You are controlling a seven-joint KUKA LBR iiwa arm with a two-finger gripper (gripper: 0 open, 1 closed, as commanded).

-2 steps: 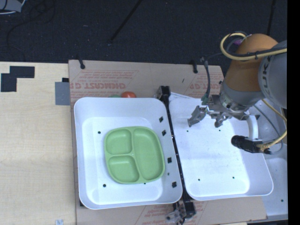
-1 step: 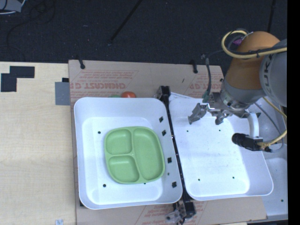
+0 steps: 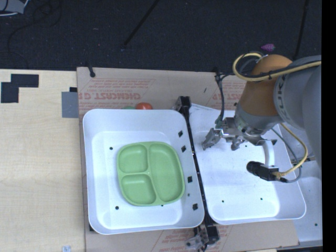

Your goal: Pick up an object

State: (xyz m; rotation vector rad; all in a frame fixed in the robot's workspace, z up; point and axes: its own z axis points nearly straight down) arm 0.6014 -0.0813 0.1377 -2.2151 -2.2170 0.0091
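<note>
One green plate [image 3: 150, 173] lies mid-floor in the left bin [image 3: 100, 133], while the gripper [image 3: 222, 139], fingers spread and holding nothing, hangs over the right bin [image 3: 294, 209] near its far-left corner. Closing there would likely grasp only air.

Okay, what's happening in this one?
A grey arm with an orange band reaches in from the right, its gripper spread open low over the right bin, with nothing between its fingers. The green divided plate lies flat in the left bin, apart from the gripper. Nothing is picked up yet.
</note>
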